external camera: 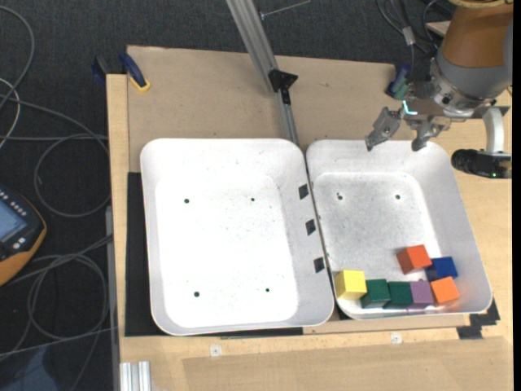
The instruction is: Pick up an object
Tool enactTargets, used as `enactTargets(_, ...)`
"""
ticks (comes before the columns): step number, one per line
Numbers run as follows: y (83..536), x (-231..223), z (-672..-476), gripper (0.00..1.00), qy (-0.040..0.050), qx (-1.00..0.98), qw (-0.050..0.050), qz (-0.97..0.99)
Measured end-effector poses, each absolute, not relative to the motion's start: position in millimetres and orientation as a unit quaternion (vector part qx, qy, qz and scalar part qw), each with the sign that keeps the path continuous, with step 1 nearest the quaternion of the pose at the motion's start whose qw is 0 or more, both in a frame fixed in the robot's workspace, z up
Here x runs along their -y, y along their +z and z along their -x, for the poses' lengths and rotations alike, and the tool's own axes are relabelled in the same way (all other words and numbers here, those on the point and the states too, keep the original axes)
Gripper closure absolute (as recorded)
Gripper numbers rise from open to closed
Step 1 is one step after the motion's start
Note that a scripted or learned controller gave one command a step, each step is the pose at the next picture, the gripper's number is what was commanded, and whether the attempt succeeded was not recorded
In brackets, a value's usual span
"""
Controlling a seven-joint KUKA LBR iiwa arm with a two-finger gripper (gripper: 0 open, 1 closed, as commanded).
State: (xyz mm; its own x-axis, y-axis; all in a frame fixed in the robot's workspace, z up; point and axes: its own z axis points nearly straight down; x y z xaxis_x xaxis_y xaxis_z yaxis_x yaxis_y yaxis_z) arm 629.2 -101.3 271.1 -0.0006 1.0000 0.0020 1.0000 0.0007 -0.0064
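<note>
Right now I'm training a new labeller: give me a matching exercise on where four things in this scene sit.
Things:
1. yellow block
2. pincer
3. blue block
4. blue-and-yellow clamp

Places:
A. bench's far left corner
B. above the right bin's far rim
C. leftmost in the cluster of blocks
D. just right of the red-orange block

Pairs: 1-C, 2-B, 3-D, 4-A

Robotics lab, plywood tabletop (pixel 212 80) sitting on dark carpet, loose cables (pixel 49 161) trailing across the floor, two white bins (pixel 159 161) lying side by side (speckled with wear), industrial arm (pixel 476 39) reaching in.
</note>
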Motion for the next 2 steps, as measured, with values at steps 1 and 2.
enactTargets(1, 274, 101, -629.9, 0.00, 0.0000, 0.708, 0.001, 0.707)
enactTargets(2, 214, 94, -626.8, 0.00, 0.0020, 0.707, 0.003, 0.707)
